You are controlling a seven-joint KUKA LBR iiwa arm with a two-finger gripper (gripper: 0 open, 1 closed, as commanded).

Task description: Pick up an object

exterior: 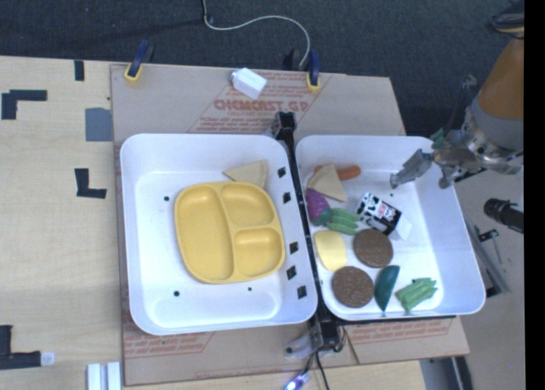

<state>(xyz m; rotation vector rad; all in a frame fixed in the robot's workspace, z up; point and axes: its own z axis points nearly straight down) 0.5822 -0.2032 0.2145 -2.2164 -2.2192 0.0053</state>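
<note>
The grey two-finger gripper [428, 170], fingers spread and holding nothing, hangs over the upper part of the right shallow white bin [455, 235], with the small black-and-white printed carton [378, 212] lying on the bin floor near it at its seven o'clock.

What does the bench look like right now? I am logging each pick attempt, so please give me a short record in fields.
left bin: holds a yellow divided plate and a tan wedge at its far edge
right bin: small toy foods clustered in its left half
items there: two brown discs, black-and-white carton, orange piece, green pods
pincer: above the right bin's far right part, fingers spread, nothing between them
task state: no object picked up
</note>
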